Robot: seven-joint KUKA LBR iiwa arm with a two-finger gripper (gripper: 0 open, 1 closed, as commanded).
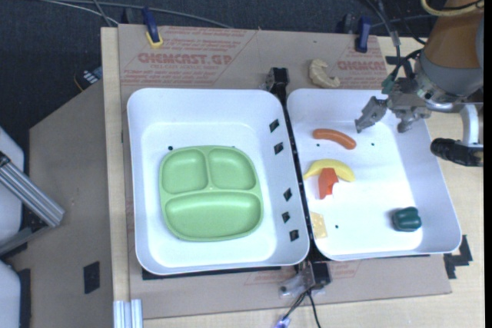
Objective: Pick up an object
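My gripper (pixel 387 119) hangs over the back of the right bin (pixel 430 188) with its two fingers spread apart and nothing between them. An orange sausage (pixel 335 137) lies just left of and below it. Further forward sit a yellow banana piece (pixel 332 167) with a red piece (pixel 327 182) against it. A small yellow cracker (pixel 317 224) rests near the bin's front left corner. A dark green object (pixel 406 219) lies at the front right.
The left bin (pixel 146 165) holds a green divided plate (pixel 211 192). A beige object (pixel 324 74) lies on the bench behind the right bin. Black clips (pixel 277 78) sit along the divide between the bins. Cables run behind the bench.
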